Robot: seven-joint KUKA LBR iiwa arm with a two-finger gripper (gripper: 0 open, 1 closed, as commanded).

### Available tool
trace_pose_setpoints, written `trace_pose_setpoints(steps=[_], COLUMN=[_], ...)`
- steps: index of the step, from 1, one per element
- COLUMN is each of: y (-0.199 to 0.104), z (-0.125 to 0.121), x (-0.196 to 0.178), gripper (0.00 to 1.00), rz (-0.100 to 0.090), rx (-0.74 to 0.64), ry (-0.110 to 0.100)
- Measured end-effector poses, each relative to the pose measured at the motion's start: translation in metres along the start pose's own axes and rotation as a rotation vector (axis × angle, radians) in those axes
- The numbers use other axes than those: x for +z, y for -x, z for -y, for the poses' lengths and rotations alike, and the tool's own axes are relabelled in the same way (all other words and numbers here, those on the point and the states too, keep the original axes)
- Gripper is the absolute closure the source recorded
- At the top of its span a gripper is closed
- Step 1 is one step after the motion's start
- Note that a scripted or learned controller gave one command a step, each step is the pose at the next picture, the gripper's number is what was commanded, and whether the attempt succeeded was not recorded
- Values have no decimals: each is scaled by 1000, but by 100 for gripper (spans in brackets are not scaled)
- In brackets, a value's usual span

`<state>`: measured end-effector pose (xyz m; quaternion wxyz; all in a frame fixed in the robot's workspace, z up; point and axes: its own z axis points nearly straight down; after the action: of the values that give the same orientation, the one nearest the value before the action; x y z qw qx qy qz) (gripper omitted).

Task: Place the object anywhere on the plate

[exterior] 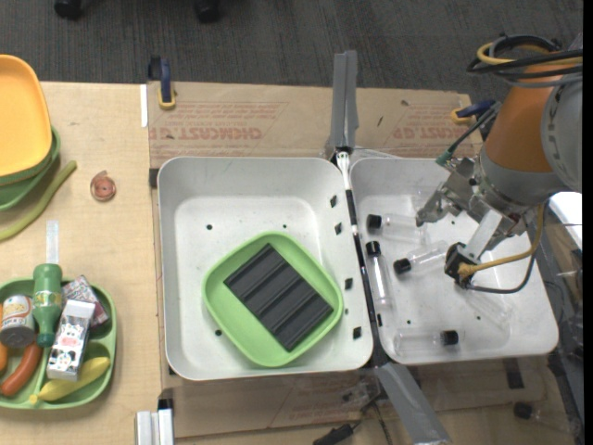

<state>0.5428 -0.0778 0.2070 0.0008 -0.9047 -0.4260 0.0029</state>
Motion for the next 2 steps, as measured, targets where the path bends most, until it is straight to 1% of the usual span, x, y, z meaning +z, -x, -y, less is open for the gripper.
trace_pose_setpoints(steps=[1,2], y=[6,24], z=[-86,-158], x=[-15,-38], gripper=[0,0], rz=[0,-1], rx=[51,-86], ry=[1,3])
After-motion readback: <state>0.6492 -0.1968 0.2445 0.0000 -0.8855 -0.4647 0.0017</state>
